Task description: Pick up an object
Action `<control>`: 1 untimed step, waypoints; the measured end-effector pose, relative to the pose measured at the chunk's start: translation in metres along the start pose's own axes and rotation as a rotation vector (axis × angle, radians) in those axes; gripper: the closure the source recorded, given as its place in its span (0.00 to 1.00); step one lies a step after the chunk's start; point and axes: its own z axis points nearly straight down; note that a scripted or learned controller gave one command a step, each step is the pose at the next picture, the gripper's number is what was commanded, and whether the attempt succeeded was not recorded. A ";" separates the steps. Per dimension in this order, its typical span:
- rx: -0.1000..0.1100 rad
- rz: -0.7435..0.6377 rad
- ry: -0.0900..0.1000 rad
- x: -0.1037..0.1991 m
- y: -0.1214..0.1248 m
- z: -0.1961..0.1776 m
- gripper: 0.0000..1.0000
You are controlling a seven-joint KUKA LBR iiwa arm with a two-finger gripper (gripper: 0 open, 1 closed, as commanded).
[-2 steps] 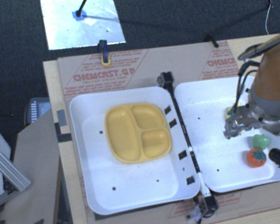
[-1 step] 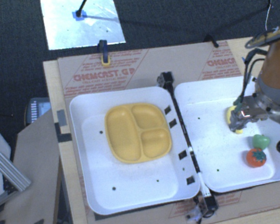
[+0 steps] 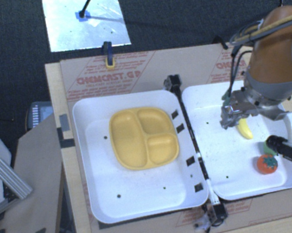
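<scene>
Clearly, red lettering on the cardboard sheet (image 3: pixel 123 74) under the 2 bins read "CHEMCAST GP" (a second print at the right was cut off by the arm). On the table, the right bin (image 3: pixel 222 183) held a banana (image 3: pixel 245 130), its long axis running from upper left to lower right, just below the tool (image 3: pixel 233 116), whose state I cannot tell. A tomato toy (image 3: pixel 267 164) lay nearby. A yellow divided plate (image 3: pixel 143 137) sat in the left bin (image 3: pixel 103 191).

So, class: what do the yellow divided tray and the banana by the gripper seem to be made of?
Yellow divided tray: likely moulded plastic, with a smooth, faintly glossy surface and rounded compartment ridges. Banana: probably a plastic toy, going by its uniform bright yellow, though it is too small to be sure.
</scene>
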 end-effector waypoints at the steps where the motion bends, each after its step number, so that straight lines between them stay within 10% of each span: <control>1: 0.002 -0.001 0.001 0.051 0.026 0.016 1.00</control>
